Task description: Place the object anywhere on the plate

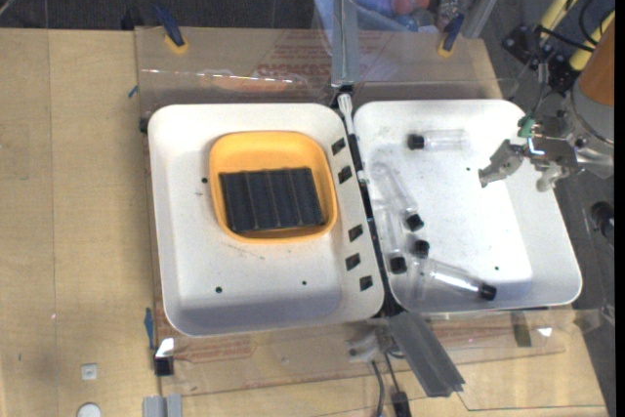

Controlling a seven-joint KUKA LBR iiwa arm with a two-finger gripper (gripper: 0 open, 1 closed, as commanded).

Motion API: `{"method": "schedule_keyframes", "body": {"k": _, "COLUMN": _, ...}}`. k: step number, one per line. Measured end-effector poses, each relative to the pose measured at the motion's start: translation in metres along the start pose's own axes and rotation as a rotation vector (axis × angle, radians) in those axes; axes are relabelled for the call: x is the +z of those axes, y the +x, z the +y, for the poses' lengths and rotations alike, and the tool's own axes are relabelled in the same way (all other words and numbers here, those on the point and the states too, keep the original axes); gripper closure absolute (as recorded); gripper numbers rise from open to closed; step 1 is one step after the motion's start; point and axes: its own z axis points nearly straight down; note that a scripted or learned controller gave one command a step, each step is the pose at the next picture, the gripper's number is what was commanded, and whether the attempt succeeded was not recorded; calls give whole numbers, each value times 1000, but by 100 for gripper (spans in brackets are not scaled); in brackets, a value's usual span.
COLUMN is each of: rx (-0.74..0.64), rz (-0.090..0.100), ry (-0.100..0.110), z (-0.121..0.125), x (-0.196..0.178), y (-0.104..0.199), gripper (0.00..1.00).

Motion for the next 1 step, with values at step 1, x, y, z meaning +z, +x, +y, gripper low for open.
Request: {"method": "schedule_keyframes", "body": {"k": 1, "rx": -107, "rz": -1, "ry": -2, "z": 49, "x": 58, "y": -12, "gripper": 0}}
